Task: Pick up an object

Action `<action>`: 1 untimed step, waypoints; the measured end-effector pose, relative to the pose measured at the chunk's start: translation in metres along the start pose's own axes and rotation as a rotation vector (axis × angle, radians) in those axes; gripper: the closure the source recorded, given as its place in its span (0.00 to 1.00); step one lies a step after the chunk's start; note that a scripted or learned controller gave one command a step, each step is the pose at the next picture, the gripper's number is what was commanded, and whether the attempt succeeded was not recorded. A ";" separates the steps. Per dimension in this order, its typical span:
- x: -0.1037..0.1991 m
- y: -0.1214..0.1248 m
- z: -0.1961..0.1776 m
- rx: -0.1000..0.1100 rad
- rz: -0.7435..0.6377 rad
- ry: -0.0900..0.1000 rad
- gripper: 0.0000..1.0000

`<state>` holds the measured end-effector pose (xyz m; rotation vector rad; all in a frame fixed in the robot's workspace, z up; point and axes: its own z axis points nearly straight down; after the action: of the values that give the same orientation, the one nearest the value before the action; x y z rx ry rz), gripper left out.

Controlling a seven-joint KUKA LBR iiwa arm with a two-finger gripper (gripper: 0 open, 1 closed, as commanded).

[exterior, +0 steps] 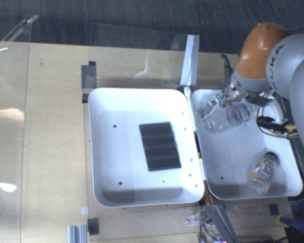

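The bench carries two white bins; the left bin holds a dark ribbed slab, the right bin two clear plastic bottles. The arm enters from the right and sets its claw over the right bin's upper left corner, directly at the nearer bottle, which lies on its side, long axis running roughly left to right. The second bottle lies well apart, toward the bin's lower right. Whether the claw is released or clenched cannot be told.
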<state>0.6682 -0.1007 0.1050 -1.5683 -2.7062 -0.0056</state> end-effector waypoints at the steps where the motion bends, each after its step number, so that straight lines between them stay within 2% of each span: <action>1: -0.023 -0.009 0.014 -0.003 0.138 0.025 0.00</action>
<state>0.6714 -0.1247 0.0909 -1.7392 -2.5742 -0.0273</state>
